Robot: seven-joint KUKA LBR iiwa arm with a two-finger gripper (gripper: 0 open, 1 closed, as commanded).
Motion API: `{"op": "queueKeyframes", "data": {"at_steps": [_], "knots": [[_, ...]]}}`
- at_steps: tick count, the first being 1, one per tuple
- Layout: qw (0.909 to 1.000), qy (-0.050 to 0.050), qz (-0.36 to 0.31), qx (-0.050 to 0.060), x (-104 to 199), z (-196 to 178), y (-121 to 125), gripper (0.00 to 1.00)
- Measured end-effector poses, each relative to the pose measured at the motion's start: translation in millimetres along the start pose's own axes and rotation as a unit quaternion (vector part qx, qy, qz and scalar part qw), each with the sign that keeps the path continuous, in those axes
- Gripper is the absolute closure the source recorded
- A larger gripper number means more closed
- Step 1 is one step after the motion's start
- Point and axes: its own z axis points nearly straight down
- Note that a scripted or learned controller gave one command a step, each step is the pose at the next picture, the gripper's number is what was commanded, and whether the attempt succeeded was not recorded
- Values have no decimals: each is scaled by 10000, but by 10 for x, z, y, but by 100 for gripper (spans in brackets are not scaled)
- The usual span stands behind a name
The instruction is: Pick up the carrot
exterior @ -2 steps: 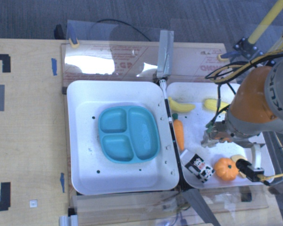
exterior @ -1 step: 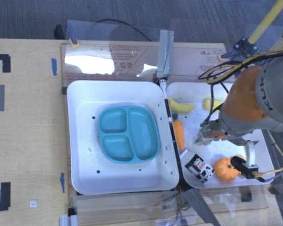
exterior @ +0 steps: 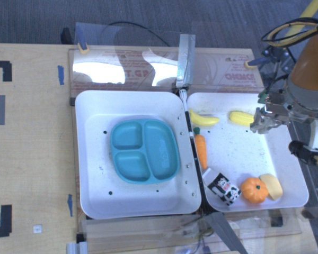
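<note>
Seen from the fixed camera above the table (exterior: 26,142), the carrot (exterior: 201,149) lies untouched in the right bin (exterior: 286,157), hard against that bin's left wall, its green top toward the far side and its orange tip pointing to the near side. The arm (exterior: 307,78) reaches in from the right, and its tool (exterior: 261,121) hangs over the far right part of the same bin, just beside a yellow lemon (exterior: 240,118) and well apart from the carrot. Nothing sits between the tool's tips; whether they stand wide or narrow cannot be told from this angle, as the metal parts blur into one another. A banana (exterior: 204,119) lies near the bin's far left corner, just beyond the carrot's green top. Toward the near edge rest a black-and-white toy (exterior: 223,187), an orange pumpkin-like piece (exterior: 254,190) and a pale yellow piece (exterior: 272,186) touching it. The left bin (exterior: 90,115) carries a blue divided plate (exterior: 146,150). By this showing the pick has hardly begun: the tool is not yet over the carrot, and the approach across the bin, the descent, the closing and the lift all appear to remain. The carrot's place against the wall may leave scant room for one tip on that side.
</note>
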Motion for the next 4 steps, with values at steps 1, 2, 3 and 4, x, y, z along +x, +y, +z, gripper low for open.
{"op": "queueKeyframes", "data": {"at_steps": [1,2,3,4], "knots": [[9915,-8,1300,10,-453,-1592,364,100],[9750,-17,2221,29,-564,-2001,1068,100],[9756,-26,2198,8,-540,-2113,1078,100],[9760,-34,2176,-9,-517,-2217,1088,100]]}}
